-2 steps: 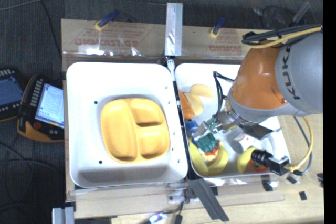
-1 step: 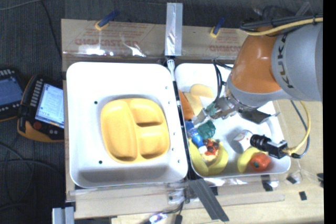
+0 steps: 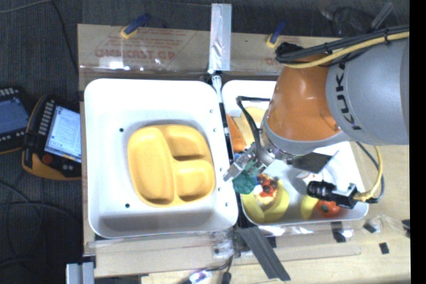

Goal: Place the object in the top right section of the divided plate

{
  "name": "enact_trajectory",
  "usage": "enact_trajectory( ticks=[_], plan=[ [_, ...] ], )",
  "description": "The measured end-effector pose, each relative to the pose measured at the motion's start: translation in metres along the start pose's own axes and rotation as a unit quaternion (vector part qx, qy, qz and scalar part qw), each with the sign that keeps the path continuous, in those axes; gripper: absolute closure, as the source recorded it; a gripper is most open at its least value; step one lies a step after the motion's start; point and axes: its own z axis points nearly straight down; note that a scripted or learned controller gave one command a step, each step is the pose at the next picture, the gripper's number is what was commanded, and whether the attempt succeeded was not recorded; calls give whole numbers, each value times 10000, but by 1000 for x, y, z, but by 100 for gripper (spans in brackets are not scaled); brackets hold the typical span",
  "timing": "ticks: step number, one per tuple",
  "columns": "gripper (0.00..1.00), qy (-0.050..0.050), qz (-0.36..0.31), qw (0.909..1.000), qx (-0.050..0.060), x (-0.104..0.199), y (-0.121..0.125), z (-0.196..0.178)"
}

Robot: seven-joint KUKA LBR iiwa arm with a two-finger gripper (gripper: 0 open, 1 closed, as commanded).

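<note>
A yellow divided plate [image 3: 170, 163] lies in the left white bin [image 3: 106, 110], with one long section on its left and two smaller ones on its right. My gripper [image 3: 241, 167] hangs low over the left side of the right bin [image 3: 233, 93], close to the wall between the bins. Just below it lies a teal object [image 3: 248, 179], touching or nearly touching the gripper's tip. The view does not show whether anything is held. The arm's orange band and grey body cover much of the right bin.
In the right bin's front lie a yellow rounded object [image 3: 273, 206] with a small red and white piece [image 3: 267, 189] on it, another yellow piece [image 3: 307, 207] and an orange-red one [image 3: 326, 209]. An orange object [image 3: 235, 131] lies by the left wall.
</note>
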Motion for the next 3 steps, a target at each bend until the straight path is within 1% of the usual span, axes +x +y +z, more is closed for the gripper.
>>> enact_trajectory(
  ticks=[1,2,3],
  plan=[
    [100,15,722,9974,19,-47,-38,2],
    [100,8,-327,9995,7,-24,-18,-115],
    [100,8,152,9999,22,-62,-50,-31]
  ],
)
